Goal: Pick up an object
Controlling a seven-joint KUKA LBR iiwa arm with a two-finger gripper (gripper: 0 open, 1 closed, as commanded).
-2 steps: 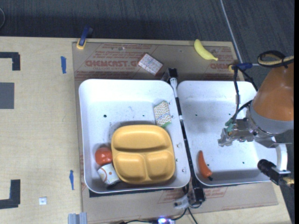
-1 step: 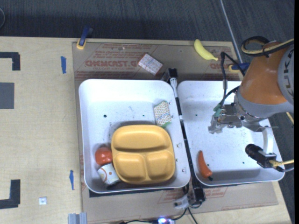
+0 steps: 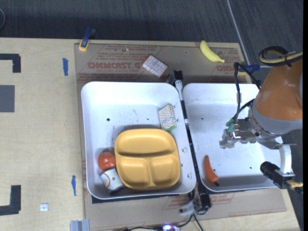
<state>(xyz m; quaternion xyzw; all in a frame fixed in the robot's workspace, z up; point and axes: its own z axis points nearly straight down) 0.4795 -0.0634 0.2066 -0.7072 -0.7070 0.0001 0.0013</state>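
Note:
The left bin point(image 3: 96, 105) holds a yellow divided tray point(image 3: 146, 157), a red-orange ball point(image 3: 106, 160) and a small white-and-orange can point(image 3: 111, 179) at its lower left, and a patterned packet point(image 3: 167, 116) near its right wall. An orange carrot-shaped piece point(image 3: 210, 170) lies in the right bin point(image 3: 211, 100) by its lower left corner. My gripper point(image 3: 235, 135) hangs over the middle right of the right bin, up and to the right of the carrot piece. I see nothing under it but bare bin floor.
A yellow banana point(image 3: 211, 51) and a small printed box point(image 3: 154, 65) lie on the cardboard behind the bins. A blue-and-yellow clamp point(image 3: 86, 37) sits at the cardboard's back left corner. Cables point(image 3: 273, 56) loop near the arm at the right.

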